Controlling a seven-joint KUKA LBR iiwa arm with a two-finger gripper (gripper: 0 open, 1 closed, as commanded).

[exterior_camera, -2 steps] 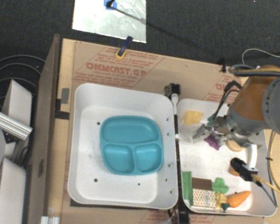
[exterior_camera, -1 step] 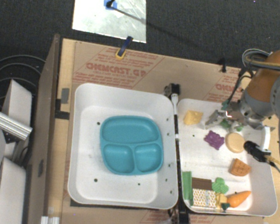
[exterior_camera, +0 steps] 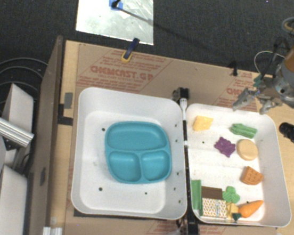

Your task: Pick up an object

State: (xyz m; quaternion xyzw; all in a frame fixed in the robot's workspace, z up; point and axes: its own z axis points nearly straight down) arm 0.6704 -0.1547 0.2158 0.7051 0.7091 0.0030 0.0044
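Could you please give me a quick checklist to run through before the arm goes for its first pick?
1. Claw spread and carrying nothing: ok.
2. Claw above the right bin: not ok, it hangs past the far rim.
3. Targets in reach: ok, yellow block and green piece lie nearest.
4. Those lie apart: ok.
5. Near corner crowded around the carrot: not ok.
6. Blue tray in the left bin: ok.

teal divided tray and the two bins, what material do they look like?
Teal tray: looks like moulded plastic, matte to satin, with soft rounded compartment edges and even colour. White bins: probably thin formed plastic, smooth with a slight sheen and rounded corners. Can't confirm from this view.
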